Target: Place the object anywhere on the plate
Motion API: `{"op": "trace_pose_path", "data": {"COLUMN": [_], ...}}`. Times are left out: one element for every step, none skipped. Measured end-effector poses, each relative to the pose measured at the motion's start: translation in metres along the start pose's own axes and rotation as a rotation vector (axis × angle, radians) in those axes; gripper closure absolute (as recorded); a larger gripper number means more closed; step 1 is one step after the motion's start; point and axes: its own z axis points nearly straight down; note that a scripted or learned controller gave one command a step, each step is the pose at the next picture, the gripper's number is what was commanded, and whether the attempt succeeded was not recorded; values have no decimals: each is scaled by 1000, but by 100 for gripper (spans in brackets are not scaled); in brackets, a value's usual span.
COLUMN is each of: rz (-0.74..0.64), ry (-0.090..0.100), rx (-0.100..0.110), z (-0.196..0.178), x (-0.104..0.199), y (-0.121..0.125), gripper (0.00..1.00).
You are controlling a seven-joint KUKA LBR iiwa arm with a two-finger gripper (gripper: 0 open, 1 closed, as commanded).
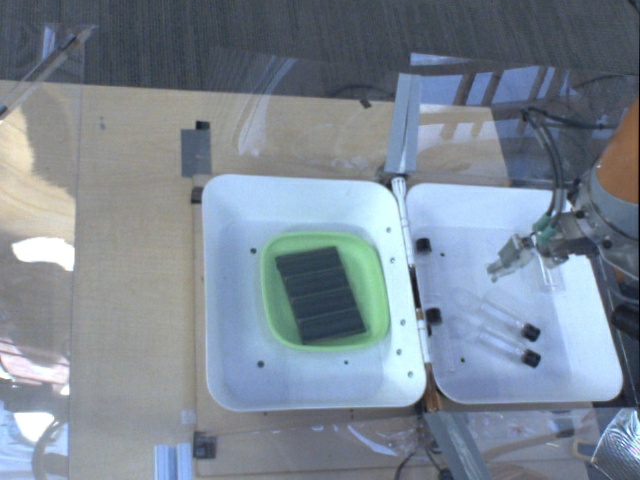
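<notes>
Currently, a green plate [325, 293] is being borne by the left bin [230, 268] at the middle of the frame, and a dark ribbed block [320, 294] is being carried at the plate's centre. Two clear tubes with black caps [505, 333] are being kept at the lower right, in the right bin [590, 368], while the gripper [520, 255] is being held above them near the right edge; whether it is open cannot be told, and nothing is being seen between its tips.

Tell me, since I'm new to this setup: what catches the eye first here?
The bright green square plate in the left white bin, with a dark ribbed block lying on it. In the right white bin, the grey gripper hovers above two clear black-capped tubes.
</notes>
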Motion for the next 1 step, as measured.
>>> {"op": "trace_pose_path", "data": {"rz": [64], "ry": [0], "rx": [3], "z": [17], "x": [-64], "y": [-12], "gripper": [0]}}
